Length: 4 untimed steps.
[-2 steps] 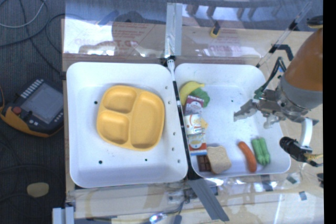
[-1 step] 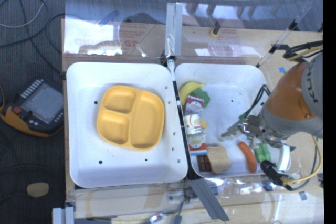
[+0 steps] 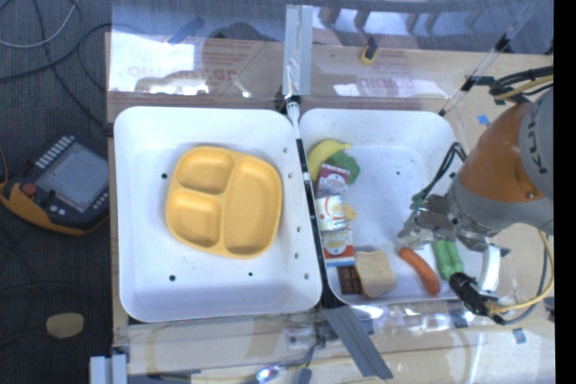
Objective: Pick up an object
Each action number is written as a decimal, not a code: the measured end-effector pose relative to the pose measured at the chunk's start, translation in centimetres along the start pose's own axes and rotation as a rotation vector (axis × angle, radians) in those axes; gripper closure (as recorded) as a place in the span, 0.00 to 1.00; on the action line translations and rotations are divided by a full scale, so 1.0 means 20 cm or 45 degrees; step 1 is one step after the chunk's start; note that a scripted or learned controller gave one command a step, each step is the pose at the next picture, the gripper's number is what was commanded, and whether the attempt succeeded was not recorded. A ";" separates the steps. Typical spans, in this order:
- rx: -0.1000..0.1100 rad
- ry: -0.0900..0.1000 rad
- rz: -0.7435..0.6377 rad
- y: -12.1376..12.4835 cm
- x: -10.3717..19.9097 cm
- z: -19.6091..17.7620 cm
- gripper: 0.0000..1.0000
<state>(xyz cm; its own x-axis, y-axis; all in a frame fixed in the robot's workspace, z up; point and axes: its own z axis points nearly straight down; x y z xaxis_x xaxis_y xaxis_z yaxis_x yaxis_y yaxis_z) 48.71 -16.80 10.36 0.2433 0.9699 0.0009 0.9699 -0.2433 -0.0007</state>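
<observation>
The right bin (image 3: 396,139) holds several play foods. Along its left wall lie a yellow banana (image 3: 326,151), a green vegetable (image 3: 346,165), a red and white carton (image 3: 331,183) and a pale packet (image 3: 334,218). Near the front sit a tan bread slice (image 3: 375,272) and a dark brown piece (image 3: 350,282). An orange sausage-shaped piece (image 3: 419,270) and a green pepper-like piece (image 3: 447,258) lie at the front right. My gripper (image 3: 419,225) hangs low over the bin's right part, just above the orange piece's upper end.
The left bin (image 3: 144,283) bears a yellow divided plate (image 3: 224,200). The grey and orange arm (image 3: 504,175) covers the right bin's right edge. Cables trail by the front right corner. A handheld controller (image 3: 63,184) lies on the floor at left.
</observation>
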 end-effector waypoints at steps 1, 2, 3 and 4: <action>0.001 0.000 0.000 0.00 0.00 0.00 0.00; 0.002 -0.004 0.094 -0.07 0.21 -0.54 0.00; 0.006 -0.002 0.174 -0.02 0.00 0.00 0.00; 0.003 0.017 -0.063 0.02 -0.09 0.06 0.00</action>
<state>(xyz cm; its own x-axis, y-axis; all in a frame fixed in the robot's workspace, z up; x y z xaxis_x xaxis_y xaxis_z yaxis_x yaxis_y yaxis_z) 48.70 -18.56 9.16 0.1954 0.9806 0.0144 0.9807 -0.1954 -0.0027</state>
